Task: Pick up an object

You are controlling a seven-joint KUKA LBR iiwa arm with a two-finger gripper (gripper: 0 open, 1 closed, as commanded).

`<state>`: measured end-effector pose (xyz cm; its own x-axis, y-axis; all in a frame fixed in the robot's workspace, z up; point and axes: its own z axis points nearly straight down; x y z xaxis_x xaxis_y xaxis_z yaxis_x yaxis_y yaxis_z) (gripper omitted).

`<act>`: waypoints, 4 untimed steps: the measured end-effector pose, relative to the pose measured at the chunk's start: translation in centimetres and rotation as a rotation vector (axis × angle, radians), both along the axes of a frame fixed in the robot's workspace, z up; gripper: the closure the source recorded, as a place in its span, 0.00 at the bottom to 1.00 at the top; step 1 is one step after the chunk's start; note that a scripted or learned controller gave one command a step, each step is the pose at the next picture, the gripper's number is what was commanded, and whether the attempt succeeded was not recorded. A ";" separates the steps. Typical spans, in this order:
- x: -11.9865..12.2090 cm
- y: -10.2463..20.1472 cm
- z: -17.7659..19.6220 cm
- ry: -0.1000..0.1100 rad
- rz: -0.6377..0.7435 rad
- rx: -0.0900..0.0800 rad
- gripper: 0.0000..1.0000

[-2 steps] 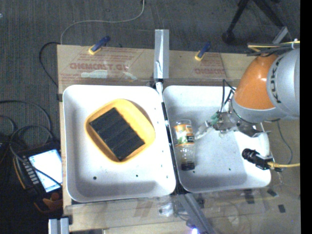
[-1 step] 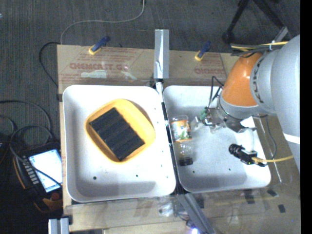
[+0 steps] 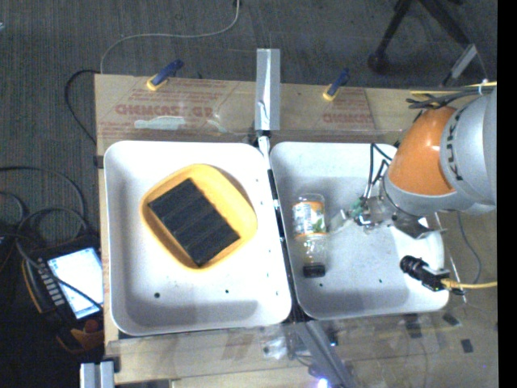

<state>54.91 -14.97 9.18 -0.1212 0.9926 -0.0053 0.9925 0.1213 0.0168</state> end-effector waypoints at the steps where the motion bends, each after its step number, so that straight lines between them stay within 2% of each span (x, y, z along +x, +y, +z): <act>1: 7.4 1.4 -0.1 0.001 -0.053 -0.001 0.00; 2: 4.4 5.0 0.0 0.003 -0.007 -0.002 0.00; 3: 3.8 4.7 -0.1 0.000 -0.181 0.007 0.00; 4: 0.6 5.4 0.0 -0.005 -0.012 -0.002 0.00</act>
